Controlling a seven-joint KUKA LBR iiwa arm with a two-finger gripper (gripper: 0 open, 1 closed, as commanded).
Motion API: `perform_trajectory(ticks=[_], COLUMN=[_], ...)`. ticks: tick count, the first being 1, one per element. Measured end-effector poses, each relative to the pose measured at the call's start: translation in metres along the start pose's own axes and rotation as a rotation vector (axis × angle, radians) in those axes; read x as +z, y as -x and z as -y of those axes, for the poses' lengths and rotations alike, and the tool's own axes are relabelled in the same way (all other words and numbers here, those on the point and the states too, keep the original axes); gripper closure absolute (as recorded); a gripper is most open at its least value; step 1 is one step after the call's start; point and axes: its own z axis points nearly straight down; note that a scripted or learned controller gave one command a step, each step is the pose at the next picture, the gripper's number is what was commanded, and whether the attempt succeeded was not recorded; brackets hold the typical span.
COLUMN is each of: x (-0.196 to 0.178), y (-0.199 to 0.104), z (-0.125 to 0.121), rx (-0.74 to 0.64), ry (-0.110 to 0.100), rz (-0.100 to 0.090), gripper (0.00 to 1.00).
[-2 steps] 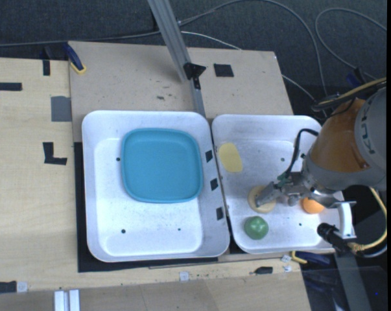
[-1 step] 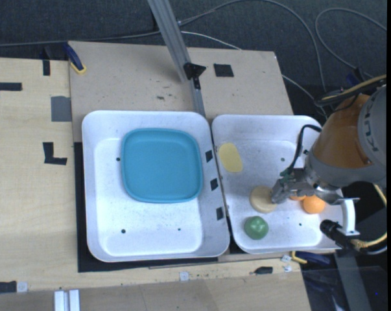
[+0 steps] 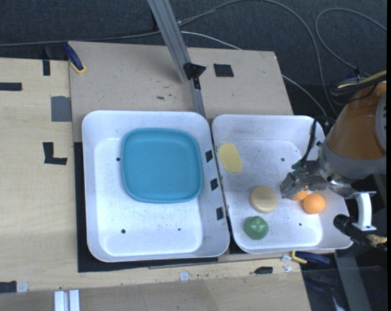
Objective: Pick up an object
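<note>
1. Bins: two shallow white bins sit side by side on the surface (image 3: 150, 76), touching along their inner edges. All places below are relative to the beige puck.
2. Left bin (image 3: 98, 238): holds one teal square plate (image 3: 161, 165), well to the left of the puck, lying flat in the bin's upper half.
3. Right bin (image 3: 273, 129): holds the beige puck (image 3: 264, 199) near its middle. A pale yellow oval piece (image 3: 231, 157) lies up and left of the puck, near the bin's left wall. A green ball (image 3: 255, 227) sits just below the puck, close to it. An orange ball (image 3: 314, 203) sits to the right of the puck, apart from it.
4. Second orange item (image 3: 301, 195): small, partly hidden, between the puck and the orange ball, right at the hand's tip.
5. Hand (image 3: 299, 185): down inside the right bin, just right of the puck, dark fingers over the small orange item. Cannot tell whether it is open or closed, or whether it grips anything; the tips are too small and dark to read.
6. Arm (image 3: 357, 135): comes in from the right of the puck, orange band above the wrist, reaching over the bin's right rim and angled down toward the bin floor.
</note>
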Motion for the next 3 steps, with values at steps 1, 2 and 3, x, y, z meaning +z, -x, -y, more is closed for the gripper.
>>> perform_trajectory(ticks=[1, 2, 3], x=[-0.046, -0.095, -0.082], y=[-0.003, -0.003, -0.046], z=[-0.009, -0.01, -0.025], rx=[-0.001, 0.0, -0.004], ry=[0.0, 0.001, -0.005], rz=[0.0, 0.0, -0.001], gripper=[1.0, 1.0, 1.0])
